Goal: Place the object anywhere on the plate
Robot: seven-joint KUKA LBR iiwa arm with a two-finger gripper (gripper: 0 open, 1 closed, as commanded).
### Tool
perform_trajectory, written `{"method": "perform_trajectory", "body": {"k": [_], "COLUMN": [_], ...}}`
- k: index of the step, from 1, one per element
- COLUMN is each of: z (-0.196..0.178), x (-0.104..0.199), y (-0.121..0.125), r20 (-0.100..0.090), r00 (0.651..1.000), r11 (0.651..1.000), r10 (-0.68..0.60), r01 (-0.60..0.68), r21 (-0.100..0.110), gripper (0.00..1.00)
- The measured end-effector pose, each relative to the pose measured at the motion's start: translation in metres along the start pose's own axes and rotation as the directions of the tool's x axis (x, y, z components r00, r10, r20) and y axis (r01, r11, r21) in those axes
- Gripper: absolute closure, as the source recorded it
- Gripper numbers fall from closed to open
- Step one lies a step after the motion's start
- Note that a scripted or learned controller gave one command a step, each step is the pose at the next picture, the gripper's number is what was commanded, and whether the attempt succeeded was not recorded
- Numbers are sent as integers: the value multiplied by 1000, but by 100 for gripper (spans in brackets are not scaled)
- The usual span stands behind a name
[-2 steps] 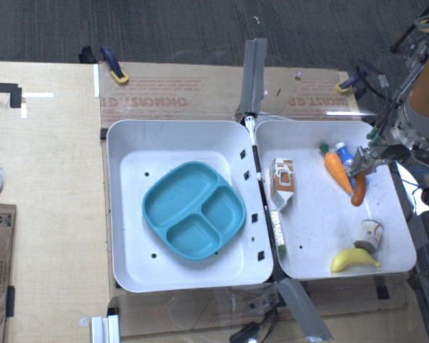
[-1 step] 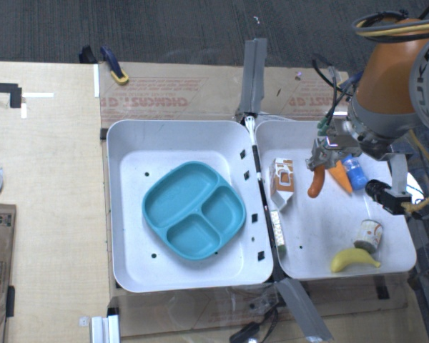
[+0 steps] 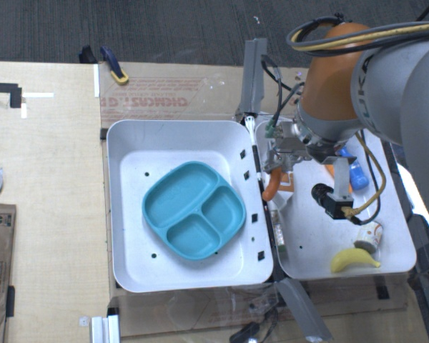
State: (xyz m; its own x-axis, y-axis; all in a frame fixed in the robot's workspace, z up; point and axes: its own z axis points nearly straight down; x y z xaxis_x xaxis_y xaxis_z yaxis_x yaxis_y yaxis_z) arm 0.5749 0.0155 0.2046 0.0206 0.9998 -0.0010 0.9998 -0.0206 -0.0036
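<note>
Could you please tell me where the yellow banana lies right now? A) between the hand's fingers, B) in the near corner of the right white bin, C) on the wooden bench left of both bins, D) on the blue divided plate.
B: the yellow banana rests on the right white bin floor near its front edge, apart from the blue divided plate in the left bin.

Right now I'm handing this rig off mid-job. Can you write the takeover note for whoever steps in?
Gripper: over the left edge of the right bin, by the divider; finger state hard to read.
An orange object sits right under it; not clear that it is gripped.
Blue plate: in the left bin, three compartments, nothing on it.
Also in the right bin: banana, blue object.
Done: no placement yet.
Left: get an object onto the plate.
</note>
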Motion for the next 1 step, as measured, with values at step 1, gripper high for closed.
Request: {"method": "perform_trajectory", "body": {"k": [1], "z": [8], "x": [63], "y": [-19], "r20": [1], "r00": [999], "r11": [999], "r10": [-43], "r01": [43], "r21": [1], "gripper": [100]}}
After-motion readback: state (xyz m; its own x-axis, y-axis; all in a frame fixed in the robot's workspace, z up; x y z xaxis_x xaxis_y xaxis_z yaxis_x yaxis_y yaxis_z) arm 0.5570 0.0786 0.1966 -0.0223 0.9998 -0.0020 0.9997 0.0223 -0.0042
